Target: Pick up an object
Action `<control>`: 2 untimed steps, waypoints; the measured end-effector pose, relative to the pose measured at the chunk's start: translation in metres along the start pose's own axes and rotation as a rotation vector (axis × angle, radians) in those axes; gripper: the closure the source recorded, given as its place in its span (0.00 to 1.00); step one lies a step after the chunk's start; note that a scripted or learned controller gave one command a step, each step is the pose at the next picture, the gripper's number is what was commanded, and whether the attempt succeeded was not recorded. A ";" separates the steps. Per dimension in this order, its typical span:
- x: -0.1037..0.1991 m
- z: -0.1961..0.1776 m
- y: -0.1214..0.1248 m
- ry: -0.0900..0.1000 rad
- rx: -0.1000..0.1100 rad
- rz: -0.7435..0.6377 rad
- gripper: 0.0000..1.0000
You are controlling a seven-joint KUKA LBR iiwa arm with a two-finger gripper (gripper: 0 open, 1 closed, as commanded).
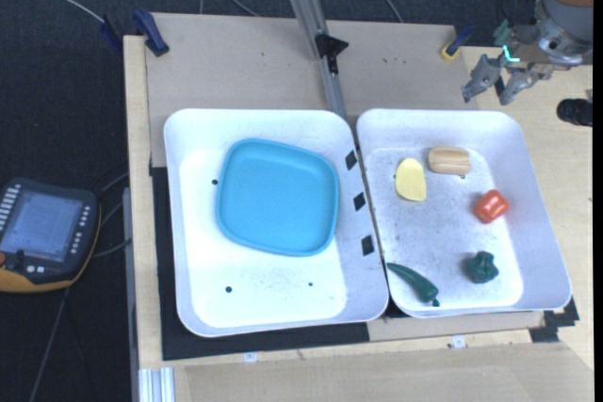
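Observation:
My gripper point(497, 86) hangs above the bench just beyond the far right corner of the right bin point(537, 231), its fingers spread open with nothing between them. In that bin lie a tan bread roll point(448, 161), a yellow rounded piece point(410, 180), a red pepper point(490, 206), a dark green broccoli-like lump point(481, 267) and a green chili pepper point(415, 282) at the near left corner. All of them sit well below and to the left of the gripper.
The left bin point(188, 231) holds a blue square plate point(279, 196). A metal pole point(303, 0) slants across the bench top toward the gap between the bins. Blue clamps point(149, 31) grip the bench's far edge. A teach pendant point(42, 231) lies on the floor at left.

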State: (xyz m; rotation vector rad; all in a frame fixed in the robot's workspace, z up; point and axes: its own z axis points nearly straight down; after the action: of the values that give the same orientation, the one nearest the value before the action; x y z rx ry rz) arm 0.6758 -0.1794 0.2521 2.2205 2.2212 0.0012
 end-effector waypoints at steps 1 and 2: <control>0.000 0.000 0.000 0.000 0.000 0.000 0.00; 0.007 0.045 -0.003 0.001 0.004 0.000 0.00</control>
State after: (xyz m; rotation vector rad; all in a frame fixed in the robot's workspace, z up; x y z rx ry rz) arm 0.6727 -0.1725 0.2073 2.2228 2.2237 -0.0025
